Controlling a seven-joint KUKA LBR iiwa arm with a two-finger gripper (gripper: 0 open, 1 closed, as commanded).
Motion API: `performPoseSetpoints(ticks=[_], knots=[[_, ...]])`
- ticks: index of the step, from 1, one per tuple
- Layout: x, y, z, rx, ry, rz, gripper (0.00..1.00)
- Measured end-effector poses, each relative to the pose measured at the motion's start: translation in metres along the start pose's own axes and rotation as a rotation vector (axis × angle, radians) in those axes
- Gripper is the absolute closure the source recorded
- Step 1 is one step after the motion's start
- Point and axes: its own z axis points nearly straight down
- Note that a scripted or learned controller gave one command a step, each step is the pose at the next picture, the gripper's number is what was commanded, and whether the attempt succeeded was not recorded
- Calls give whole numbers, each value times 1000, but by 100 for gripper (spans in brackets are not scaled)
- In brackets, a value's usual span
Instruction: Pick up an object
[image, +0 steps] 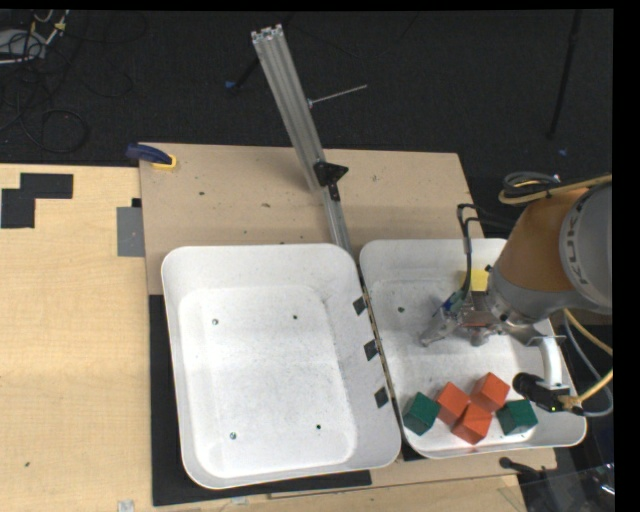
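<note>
1. Two white bins sit side by side on the table (250, 200). The left bin (200, 300) is the bigger one in the picture.
2. The right bin (410, 270) holds all the blocks.
3. The arm (550, 250) comes in from the right and reaches over the right bin. It is grey with an orange part.
4. The gripper (452, 327) hangs low over the middle of the right bin. I cannot tell if its fingers are open or closed, and I see no block between them.
5. A yellow block (479, 280) shows just beside the gripper, on its far side. The arm hides part of it.
6. Five blocks lie in a bunch at the near end of the right bin, apart from the gripper.
7. A green block (421, 413) is the one most to the left.
8. Next to it are three orange blocks (472, 405), close together.
9. Another green block (518, 417) sits at the right end of the bunch.
10. A metal bar (295, 110) leans over the far side of the table, down toward the gap between the bins.
</note>
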Motion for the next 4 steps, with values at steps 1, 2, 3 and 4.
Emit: performPoseSetpoints(ticks=[1, 2, 3, 4], knots=[[-1, 0, -11, 0, 2, 7, 100], [-5, 4, -54, -2, -1, 3, 100], [2, 2, -113, -5, -1, -4, 100], [1, 2, -123, -1, 0, -4, 100]])
